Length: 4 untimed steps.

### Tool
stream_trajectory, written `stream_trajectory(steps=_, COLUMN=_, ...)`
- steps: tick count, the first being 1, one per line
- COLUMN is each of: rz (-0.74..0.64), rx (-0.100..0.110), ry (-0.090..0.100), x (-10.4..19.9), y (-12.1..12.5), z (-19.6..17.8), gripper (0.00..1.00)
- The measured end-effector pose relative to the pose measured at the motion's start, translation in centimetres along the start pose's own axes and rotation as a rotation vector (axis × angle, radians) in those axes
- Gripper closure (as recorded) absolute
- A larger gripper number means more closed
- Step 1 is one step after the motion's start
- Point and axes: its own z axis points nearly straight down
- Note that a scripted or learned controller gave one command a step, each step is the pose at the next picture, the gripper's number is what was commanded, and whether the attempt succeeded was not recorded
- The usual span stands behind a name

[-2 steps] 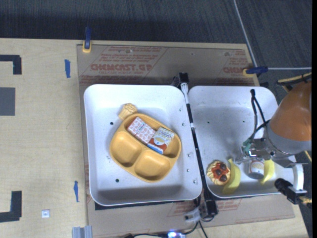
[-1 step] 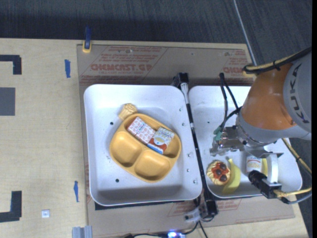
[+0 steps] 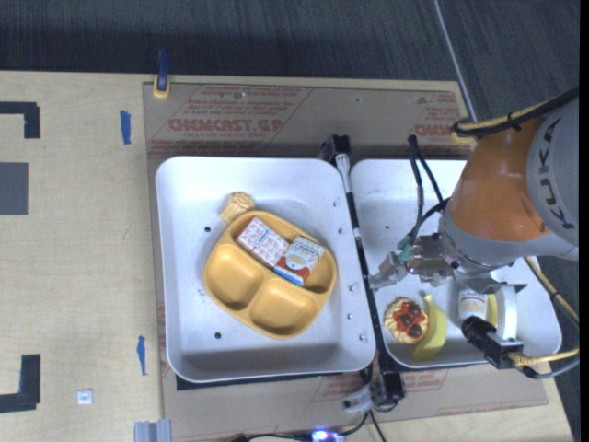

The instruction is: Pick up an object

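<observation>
In the right bin [image 3: 552, 334], the tart [image 3: 409, 318] and banana [image 3: 434, 328] lie just below the gripper [image 3: 425, 263]; its grip I cannot tell. The left bin [image 3: 184, 274] holds a yellow tray [image 3: 248, 288] with two cartons [image 3: 281, 250].

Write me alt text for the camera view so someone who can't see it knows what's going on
A grey and orange robot arm hangs over the right white bin, which holds a small tart and a banana. The left white bin holds a yellow divided tray with two small cartons in it.
</observation>
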Motion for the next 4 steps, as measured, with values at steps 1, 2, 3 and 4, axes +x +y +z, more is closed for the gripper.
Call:
stream_trajectory(steps=1, rz=0.003, rx=-0.001, ry=-0.002, x=-7.2, y=0.0, z=9.6, gripper=0.00)
stream_trajectory(steps=2, rz=0.003, rx=-0.006, ry=-0.001, x=-7.1, y=0.1, z=8.6, gripper=1.00)
stream_trajectory(steps=3, rz=0.003, rx=-0.009, ry=-0.002, x=-7.1, y=0.2, z=7.6, gripper=1.00)
stream_trajectory(steps=4, rz=-0.002, rx=0.000, ry=0.001, x=2.5, y=0.0, z=0.0, gripper=1.00)
